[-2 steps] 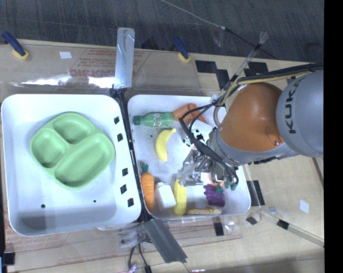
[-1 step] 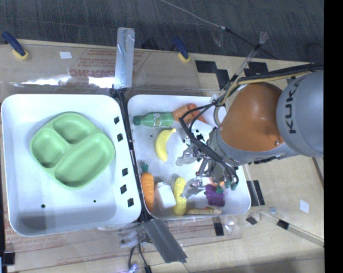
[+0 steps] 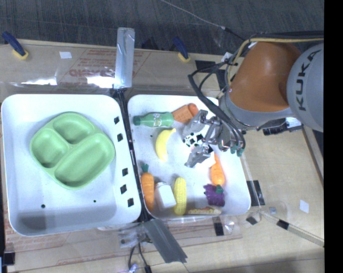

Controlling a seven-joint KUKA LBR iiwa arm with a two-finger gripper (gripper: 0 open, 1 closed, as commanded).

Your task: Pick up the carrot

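Gripper (image 3: 198, 148): we see it low over the middle of the right bin (image 3: 239, 182), reaching in from the right. Its fingers look spread somewhat, with nothing between them, though clutter around the wrist makes us unsure of the exact width.
Carrot, nearest (image 3: 217, 173): we read the small orange piece just right of and below the fingertips as a carrot, lying roughly upright along the bin's right side, just above the purple grapes (image 3: 215, 194).
Carrot, second (image 3: 147, 189): another orange one with a green top sits at the bin's lower left, beside a white block (image 3: 166, 197) and the corn (image 3: 180, 195).
Other clutter: a green bottle (image 3: 154, 119) and an orange piece (image 3: 185, 112) lie at the top, a banana (image 3: 163, 143) in the middle.
Left bin (image 3: 12, 152): it bears a green divided plate (image 3: 72, 149), well apart from the work.
Step in hand: we judge this to be lining up over the nearest carrot, not yet a grasp.
Doing it well: we would shift right and slightly down until the fingers straddle the carrot across its narrow width, then descend, keeping clear of the grapes and the bin wall.
Risk: we think a closure made too near the tapered end would slip off.
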